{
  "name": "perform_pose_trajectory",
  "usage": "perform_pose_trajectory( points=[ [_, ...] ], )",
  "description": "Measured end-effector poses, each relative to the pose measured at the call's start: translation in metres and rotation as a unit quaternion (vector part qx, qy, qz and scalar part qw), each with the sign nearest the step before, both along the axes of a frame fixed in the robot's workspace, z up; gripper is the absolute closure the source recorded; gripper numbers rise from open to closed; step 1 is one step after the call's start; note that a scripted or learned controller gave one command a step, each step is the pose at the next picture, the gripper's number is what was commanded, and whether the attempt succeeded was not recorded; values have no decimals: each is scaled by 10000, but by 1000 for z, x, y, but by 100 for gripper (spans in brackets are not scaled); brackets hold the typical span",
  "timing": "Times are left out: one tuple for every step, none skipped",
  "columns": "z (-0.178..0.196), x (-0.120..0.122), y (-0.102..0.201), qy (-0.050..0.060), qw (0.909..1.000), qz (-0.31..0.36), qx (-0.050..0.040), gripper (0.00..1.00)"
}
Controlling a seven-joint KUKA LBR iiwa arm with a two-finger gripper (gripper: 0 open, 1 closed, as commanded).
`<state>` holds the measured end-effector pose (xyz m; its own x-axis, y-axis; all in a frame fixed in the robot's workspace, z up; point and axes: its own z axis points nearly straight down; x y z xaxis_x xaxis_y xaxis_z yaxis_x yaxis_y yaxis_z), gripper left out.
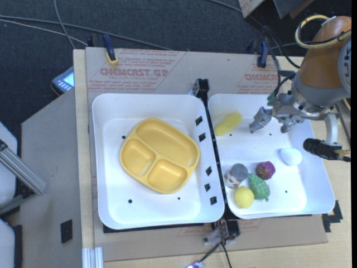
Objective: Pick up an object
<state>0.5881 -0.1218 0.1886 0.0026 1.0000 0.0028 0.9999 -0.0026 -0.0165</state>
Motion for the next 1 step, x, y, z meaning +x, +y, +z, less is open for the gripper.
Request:
perform_pose_trajectory(
  points=[
    [8, 3, 0, -75, 10000, 13, -10, 0]
  ],
)
